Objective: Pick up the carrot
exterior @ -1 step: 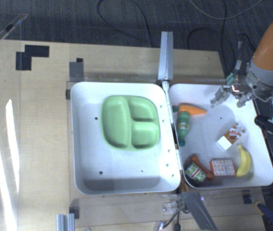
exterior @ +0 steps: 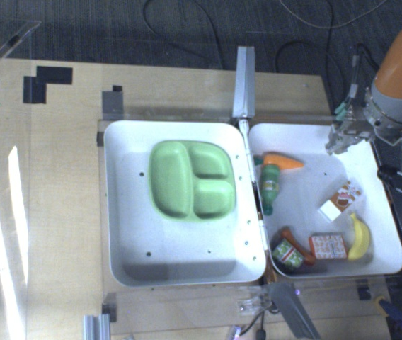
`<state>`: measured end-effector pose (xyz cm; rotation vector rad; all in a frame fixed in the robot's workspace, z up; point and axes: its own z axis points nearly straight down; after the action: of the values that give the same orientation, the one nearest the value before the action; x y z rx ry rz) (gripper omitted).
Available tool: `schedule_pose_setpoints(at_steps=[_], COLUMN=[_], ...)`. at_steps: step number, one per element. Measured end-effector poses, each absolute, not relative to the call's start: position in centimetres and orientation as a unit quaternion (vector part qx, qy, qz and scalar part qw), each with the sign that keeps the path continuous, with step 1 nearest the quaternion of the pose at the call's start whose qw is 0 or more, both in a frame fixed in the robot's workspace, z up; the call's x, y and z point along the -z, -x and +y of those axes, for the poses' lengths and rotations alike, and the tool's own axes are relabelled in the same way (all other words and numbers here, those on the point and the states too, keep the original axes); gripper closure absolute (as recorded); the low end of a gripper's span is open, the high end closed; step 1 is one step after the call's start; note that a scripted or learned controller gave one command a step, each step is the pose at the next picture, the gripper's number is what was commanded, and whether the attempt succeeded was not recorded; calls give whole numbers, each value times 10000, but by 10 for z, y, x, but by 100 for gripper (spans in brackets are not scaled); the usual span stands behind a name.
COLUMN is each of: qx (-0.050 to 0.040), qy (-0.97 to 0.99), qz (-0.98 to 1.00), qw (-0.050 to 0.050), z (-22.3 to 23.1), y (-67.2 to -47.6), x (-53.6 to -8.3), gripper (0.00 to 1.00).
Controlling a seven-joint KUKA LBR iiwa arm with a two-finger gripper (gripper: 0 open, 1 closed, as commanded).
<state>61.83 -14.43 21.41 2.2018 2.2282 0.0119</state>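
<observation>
The carrot [exterior: 282, 162] is orange with a green top and lies flat in the upper left part of the right bin [exterior: 388, 257]. Its tip points right. My gripper [exterior: 340, 142] hangs over the bin's upper right area, to the right of the carrot and apart from it. I see nothing held between its fingers.
A green bottle [exterior: 269, 188] lies just below the carrot, along the bin's left wall. A small carton [exterior: 342, 200], a banana [exterior: 359, 236], a red box [exterior: 327, 246] and a dark packet [exterior: 290, 250] lie lower in the right bin. A green divided plate [exterior: 191, 179] sits in the left bin.
</observation>
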Motion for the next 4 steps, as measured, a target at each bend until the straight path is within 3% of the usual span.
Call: schedule_pose_setpoints(at_steps=[1,2,3,4], qx=[-37,-20,30,-27], qy=[-7029,-7165,-6916,-7096], qz=[7113,6975,7222,7046], qw=[45,23,-65,32], z=[-144,-86,-107,-73], y=[-618,-630,-667,-670], x=[-214,-95,-86,-188], gripper=[0,0,0,0])
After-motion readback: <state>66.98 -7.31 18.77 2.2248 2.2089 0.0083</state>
